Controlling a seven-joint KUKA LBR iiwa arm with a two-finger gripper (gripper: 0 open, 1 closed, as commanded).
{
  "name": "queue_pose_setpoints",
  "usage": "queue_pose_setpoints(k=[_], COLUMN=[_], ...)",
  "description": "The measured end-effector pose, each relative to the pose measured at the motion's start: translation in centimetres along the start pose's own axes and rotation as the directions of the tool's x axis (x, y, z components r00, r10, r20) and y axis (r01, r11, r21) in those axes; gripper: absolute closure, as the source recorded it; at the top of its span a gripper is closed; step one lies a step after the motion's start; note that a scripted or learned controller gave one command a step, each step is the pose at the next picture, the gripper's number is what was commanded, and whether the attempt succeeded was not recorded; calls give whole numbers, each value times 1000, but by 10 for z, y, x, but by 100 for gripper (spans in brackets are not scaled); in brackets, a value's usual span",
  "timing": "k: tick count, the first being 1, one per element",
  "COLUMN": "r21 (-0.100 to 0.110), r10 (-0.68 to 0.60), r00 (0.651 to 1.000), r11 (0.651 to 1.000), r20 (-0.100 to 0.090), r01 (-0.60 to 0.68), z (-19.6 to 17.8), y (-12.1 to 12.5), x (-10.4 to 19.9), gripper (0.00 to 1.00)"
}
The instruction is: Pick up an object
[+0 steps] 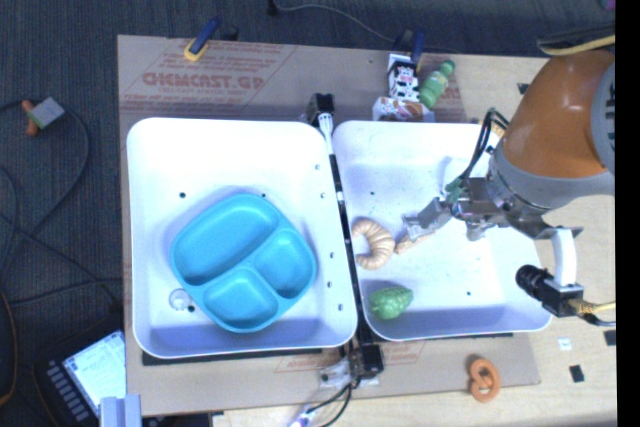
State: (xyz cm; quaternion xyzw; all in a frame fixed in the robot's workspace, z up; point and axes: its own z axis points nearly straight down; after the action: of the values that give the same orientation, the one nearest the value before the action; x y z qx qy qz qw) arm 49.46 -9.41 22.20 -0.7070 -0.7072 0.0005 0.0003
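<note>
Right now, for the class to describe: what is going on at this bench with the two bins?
A grey and orange robot arm reaches from the right into the right white bin. Its gripper hangs low beside a tan curled croissant-shaped toy, with a green lumpy toy nearer the front wall. Nothing is seen held. The left white bin holds a blue divided plastic tray.

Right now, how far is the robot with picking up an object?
Done: the arm has reached into the right bin, and the gripper sits low beside the croissant. In hand: nothing that I can see; the croissant and the green toy both lie on the bin floor. Left: close on one object and lift it. The blue tray rests in the left bin.
</note>
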Motion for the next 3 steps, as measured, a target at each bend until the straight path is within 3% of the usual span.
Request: queue_pose_setpoints(k=[1, 2, 3], r21=[-7, -1, -10], r10=[1, 2, -1], r00=[1000, 1000, 1000], r11=[1000, 1000, 1000], r20=[0, 1, 2], r01=[-1, -2, 1], z=[124, 126, 134], y=[38, -11, 78], x=[-16, -16, -11], gripper=[0, 0, 0])
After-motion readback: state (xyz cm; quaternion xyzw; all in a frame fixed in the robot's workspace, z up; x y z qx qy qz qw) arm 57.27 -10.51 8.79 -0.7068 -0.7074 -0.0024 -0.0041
